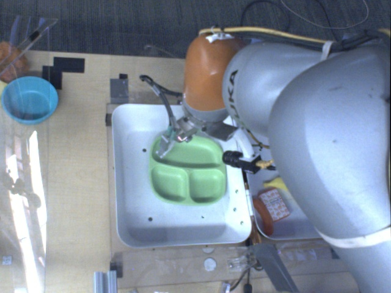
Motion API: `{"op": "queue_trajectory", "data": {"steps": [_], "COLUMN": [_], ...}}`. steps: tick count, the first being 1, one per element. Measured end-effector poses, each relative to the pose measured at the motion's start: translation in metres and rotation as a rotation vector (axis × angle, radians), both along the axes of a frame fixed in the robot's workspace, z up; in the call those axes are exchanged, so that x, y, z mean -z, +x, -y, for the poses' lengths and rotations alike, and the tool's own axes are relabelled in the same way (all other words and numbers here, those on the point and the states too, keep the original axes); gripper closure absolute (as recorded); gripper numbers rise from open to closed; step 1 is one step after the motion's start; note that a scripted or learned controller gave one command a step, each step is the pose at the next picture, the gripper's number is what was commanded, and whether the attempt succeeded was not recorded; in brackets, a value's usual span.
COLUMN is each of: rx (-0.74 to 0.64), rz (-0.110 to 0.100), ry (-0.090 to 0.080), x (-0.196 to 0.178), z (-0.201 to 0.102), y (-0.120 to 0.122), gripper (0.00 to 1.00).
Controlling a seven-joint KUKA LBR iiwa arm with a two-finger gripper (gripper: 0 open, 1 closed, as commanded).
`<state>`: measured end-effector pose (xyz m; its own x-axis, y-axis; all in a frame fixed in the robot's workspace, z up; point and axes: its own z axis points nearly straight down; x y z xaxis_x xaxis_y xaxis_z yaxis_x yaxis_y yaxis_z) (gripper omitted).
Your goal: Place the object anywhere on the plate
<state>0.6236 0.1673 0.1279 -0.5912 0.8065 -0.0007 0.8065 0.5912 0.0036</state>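
The pincer (168, 142) hangs over the green divided plate's (188, 171) ten-o'clock rim; open or shut, I cannot tell, and no object is clear there. Judged: release step, calling for a clean lift. Smooth moulded plate, glossy white bin (131, 163); red-labelled packet (273, 207) at four o'clock.

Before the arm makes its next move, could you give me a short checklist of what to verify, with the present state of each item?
1. Green plate lies flat inside the left bin: ok.
2. Claw is over the plate's upper left rim: ok.
3. An object is seen between the claw's fingers: cannot tell, the tip is too small and blurred.
4. Plate's two lower compartments are free to receive an object: ok.
5. Red packet and yellow item lie in the right bin, partly hidden by the arm: ok.
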Motion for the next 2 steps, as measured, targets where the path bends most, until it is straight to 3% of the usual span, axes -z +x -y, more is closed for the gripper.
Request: {"op": "queue_trajectory", "data": {"steps": [1, 2], "rx": [-0.001, -0.261], "rz": [0.006, 0.007], "ry": [0.003, -0.001], "x": [-0.012, -0.058], "z": [0.000, 0.035], "y": [0.002, 0.031], "gripper": [1.00, 1.00]}}
